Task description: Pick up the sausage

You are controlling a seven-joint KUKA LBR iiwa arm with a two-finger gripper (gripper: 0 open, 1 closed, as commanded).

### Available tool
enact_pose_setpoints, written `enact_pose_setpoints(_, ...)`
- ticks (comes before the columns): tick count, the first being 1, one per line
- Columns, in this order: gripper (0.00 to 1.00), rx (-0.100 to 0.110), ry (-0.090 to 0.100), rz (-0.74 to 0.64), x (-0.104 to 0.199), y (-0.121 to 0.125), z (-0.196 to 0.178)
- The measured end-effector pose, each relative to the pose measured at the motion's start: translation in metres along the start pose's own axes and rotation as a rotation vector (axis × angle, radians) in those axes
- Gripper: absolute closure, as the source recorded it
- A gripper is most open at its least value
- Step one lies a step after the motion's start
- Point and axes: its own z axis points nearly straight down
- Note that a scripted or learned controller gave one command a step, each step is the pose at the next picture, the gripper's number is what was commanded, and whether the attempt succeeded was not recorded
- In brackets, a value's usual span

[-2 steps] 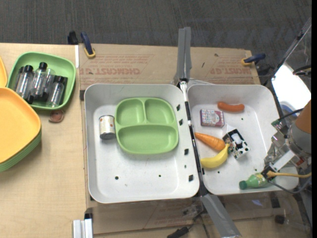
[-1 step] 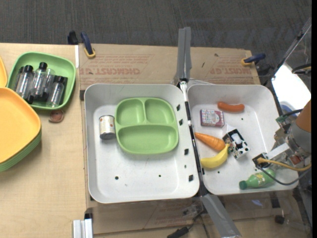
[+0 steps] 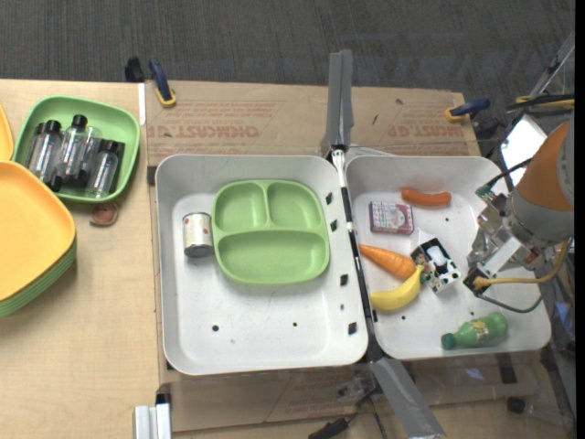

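The sausage (image 3: 426,196), a short orange-red link, lies near the back of the right bin (image 3: 539,337), beside a pink packet (image 3: 390,216). My gripper (image 3: 484,256) hangs over the right side of that bin, to the right of the sausage and nearer the front, well apart from it. Nothing shows in its grip.
A carrot (image 3: 388,261), a banana (image 3: 399,291) and a small black-and-white object (image 3: 437,263) lie mid-bin, left of the gripper. A green bottle (image 3: 475,331) lies at the front right. The left bin (image 3: 174,337) bears a green divided plate (image 3: 271,230) and a can (image 3: 196,234).
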Motion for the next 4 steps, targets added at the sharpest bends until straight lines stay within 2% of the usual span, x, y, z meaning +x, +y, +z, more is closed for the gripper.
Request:
enact_pose_setpoints(2, 1.0, 0.001, 0.002, -0.288, -0.06, -0.027, 0.0)
enact_pose_setpoints(3, 1.0, 0.002, 0.001, -0.204, -0.025, -0.073, 0.001)
enact_pose_setpoints(4, 1.0, 0.001, 0.0, 0.124, -0.051, -0.041, 0.001)
